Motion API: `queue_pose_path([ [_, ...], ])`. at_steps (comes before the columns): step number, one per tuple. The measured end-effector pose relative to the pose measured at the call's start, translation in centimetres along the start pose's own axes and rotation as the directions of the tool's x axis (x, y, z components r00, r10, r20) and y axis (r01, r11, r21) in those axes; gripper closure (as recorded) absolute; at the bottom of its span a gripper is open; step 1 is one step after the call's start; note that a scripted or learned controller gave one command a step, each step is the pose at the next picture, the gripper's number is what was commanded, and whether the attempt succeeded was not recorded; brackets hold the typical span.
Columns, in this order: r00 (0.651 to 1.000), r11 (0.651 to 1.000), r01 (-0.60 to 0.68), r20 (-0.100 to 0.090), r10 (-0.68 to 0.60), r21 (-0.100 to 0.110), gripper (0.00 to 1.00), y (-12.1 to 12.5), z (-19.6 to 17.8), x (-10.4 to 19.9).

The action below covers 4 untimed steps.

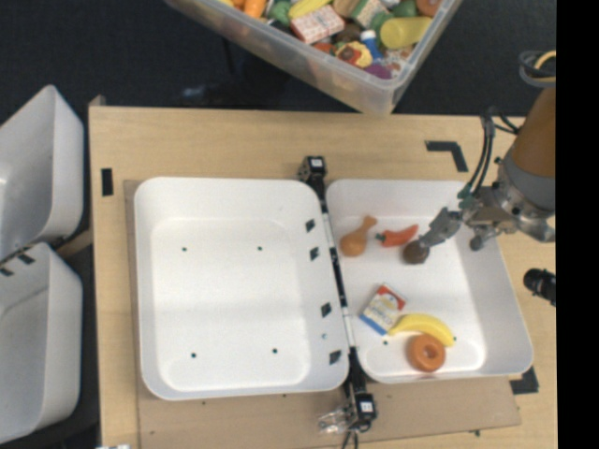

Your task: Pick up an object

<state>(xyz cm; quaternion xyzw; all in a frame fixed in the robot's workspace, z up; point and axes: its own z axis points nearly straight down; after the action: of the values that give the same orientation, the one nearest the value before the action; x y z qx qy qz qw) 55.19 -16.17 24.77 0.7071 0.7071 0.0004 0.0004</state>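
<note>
Nearest, in the right bin (505,344), lie a donut (428,353) and a banana (423,325), touching, with a small packet (382,309) just beside them. Farther back rest a drumstick (357,238) and a red pepper (400,236). Over the pepper's right end hangs the gripper (417,250); open or closed, I cannot tell. Beyond the bench, a tub (393,87) holds mixed toys.

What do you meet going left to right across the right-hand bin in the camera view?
Brown toy drumstick → small red-and-blue box → red toy chilli pepper → dark round object at the gripper → orange ring doughnut. The yellow toy banana is left out, as it spans several of these.
</note>
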Motion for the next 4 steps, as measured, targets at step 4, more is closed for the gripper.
queue_pose_path([
  [4,1.0,1.0,0.003,0.0,-0.003,0.002,0.0,2.1,14.7,5.7],
])
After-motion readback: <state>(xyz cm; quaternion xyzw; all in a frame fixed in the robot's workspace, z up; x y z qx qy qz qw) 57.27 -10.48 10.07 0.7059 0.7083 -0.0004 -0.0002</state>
